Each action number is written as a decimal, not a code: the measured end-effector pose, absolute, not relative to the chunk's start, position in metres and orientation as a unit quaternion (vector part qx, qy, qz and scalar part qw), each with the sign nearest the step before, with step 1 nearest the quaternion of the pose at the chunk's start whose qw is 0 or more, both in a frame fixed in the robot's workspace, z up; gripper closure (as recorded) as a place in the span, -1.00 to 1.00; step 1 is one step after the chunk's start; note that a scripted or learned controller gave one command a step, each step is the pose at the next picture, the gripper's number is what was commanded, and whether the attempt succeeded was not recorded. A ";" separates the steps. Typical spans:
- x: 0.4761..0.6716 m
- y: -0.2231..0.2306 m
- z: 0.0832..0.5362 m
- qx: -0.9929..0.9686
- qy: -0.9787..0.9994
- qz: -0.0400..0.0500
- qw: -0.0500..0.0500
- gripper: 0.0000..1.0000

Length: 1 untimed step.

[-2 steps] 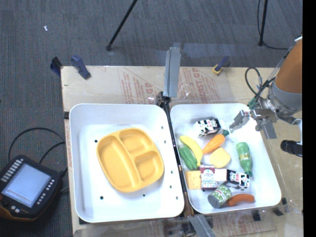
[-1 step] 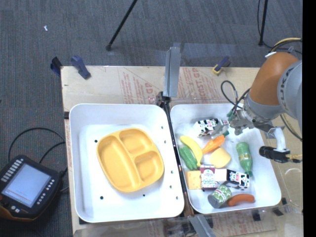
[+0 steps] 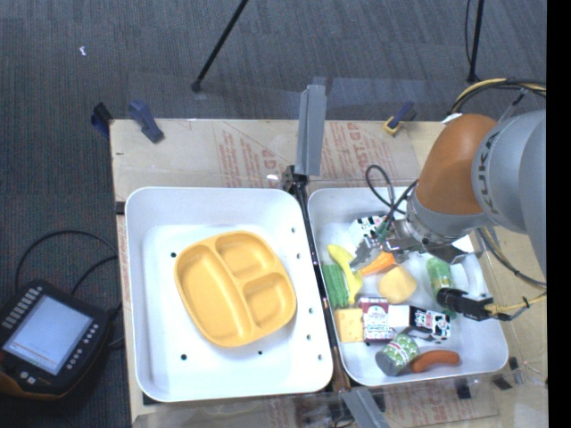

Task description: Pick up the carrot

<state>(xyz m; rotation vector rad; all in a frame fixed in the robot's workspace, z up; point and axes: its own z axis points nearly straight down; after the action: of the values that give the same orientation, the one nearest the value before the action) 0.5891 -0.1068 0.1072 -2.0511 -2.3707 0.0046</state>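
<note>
Carrot (image 3: 382, 262) lies in right bin (image 3: 496, 349), upper middle, tilted, touching pale yellow round item (image 3: 398, 284) below it. Pincer (image 3: 376, 249) low over carrot's left end, arm (image 3: 477, 178) reaching in from right; metal fingers (image 3: 365, 256) at carrot, whether spread or pinching cannot tell. Banana (image 3: 343, 263) and green vegetable (image 3: 335, 284) just left of carrot. Cartons (image 3: 376, 318), can (image 3: 397, 353), sausage (image 3: 434, 360) nearer front. Left bin (image 3: 143, 266) holds yellow divided plate (image 3: 235, 286). Both bins on worktop (image 3: 214, 154).

My view of the gripper (image 3: 375, 250) is too small; I can't tell whether it grips the carrot (image 3: 382, 262).
</note>
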 end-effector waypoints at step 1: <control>0.595 -0.112 0.083 -0.580 -0.814 0.003 0.006 -1.00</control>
<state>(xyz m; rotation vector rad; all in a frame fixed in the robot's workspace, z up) 0.5954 -0.1119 0.0826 -1.8160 -2.5484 0.0087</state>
